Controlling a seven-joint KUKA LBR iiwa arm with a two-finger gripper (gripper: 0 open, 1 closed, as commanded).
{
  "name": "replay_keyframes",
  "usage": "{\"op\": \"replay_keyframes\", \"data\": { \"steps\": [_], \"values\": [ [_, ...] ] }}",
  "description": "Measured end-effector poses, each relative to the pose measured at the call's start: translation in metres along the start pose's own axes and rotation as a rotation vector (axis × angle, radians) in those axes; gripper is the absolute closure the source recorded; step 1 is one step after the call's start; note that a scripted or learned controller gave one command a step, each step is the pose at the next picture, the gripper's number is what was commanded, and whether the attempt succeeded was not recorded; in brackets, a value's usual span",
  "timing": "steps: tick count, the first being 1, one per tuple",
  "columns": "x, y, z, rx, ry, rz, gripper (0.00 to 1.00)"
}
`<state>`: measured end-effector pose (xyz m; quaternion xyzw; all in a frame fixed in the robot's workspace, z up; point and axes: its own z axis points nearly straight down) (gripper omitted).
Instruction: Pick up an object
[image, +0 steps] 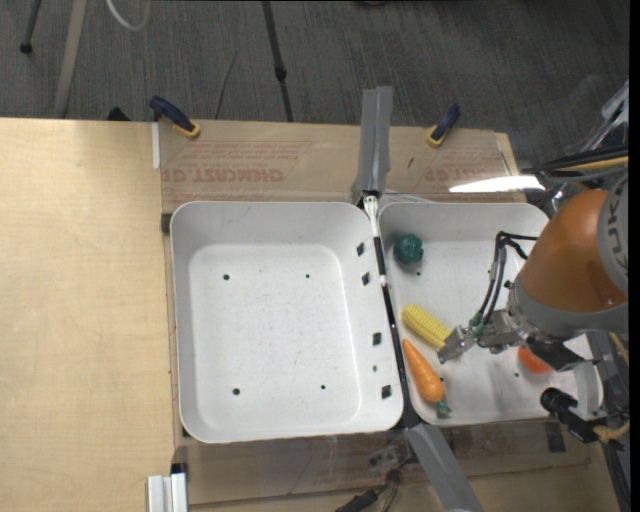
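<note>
In the right bin (455, 225) lie a green broccoli-like toy (408, 249) near the far left corner, a yellow corn cob (424, 324) along the left side, and an orange carrot (423, 370) with a green tip near the front left. A small orange-red object (533, 362) peeks out under the arm. My gripper (455, 345) hangs low in the right bin, just right of the corn cob and above the carrot. Nothing shows between its fingers.
The left bin (200, 300) is white with a few small dark holes. A grey divider post (375, 140) stands between the bins at the back. Two blue-and-yellow clamps (172, 115) hold cardboard at the rear. The arm's orange band (580, 265) covers the right bin's right side.
</note>
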<state>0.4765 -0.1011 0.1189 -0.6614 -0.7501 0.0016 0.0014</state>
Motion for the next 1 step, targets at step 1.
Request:
{"op": "replay_keyframes", "data": {
  "steps": [1],
  "values": [
    [-0.0006,0.0509,0.0284,-0.001,0.000,-0.065,0.00]
  ]
}}
